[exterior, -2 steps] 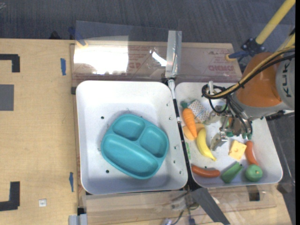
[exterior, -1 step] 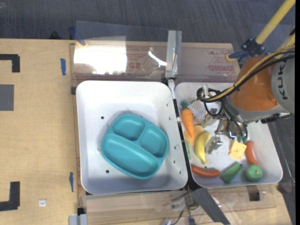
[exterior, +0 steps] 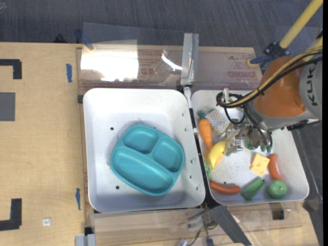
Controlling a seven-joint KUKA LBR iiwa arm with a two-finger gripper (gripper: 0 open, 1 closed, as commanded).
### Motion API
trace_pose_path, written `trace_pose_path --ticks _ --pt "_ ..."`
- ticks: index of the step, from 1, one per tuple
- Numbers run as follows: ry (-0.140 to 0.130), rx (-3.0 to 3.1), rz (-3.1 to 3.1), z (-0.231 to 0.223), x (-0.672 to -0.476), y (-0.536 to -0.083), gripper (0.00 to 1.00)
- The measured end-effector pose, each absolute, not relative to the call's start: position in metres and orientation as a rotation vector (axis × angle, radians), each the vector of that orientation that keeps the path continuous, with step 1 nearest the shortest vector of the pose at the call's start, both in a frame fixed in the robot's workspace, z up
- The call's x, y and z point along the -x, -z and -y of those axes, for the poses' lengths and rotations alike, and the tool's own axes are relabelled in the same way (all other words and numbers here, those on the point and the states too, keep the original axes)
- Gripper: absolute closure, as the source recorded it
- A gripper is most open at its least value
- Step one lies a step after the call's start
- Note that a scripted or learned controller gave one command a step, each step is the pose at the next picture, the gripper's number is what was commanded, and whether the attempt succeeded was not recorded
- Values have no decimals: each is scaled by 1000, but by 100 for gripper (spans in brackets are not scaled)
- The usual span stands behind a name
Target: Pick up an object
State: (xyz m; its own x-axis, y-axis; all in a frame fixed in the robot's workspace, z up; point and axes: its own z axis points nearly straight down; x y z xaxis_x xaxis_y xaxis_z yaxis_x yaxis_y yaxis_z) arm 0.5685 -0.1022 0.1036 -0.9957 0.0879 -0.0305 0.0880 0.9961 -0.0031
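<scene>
The yellow plastic lemon (exterior: 217,153) lies in the right-hand shallow white bin (exterior: 301,174), near its left wall, with the orange plastic carrot (exterior: 205,131) just above it and the red plastic sausage (exterior: 224,188) below it. The metal two-finger gripper (exterior: 237,144) hangs just beside the lemon's right side, probably lowered there because the toys crowd that bin, though I cannot tell whether it is parted or clenched. Farther right of the lemon sit a yellow cheese wedge (exterior: 259,164) and a green apple (exterior: 277,189); left of it, the teal divided plastic tray (exterior: 147,159) fills the other white bin (exterior: 97,137).
</scene>
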Motion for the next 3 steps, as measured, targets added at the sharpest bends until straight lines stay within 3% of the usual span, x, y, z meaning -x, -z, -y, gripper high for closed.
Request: trace_pose_path --ticks 1,2,3 --pt "2 52 -3122 85 -609 -228 100" --pt "1 -148 -3119 96 -668 -392 100" --pt "7 509 -3087 137 -648 -418 100"
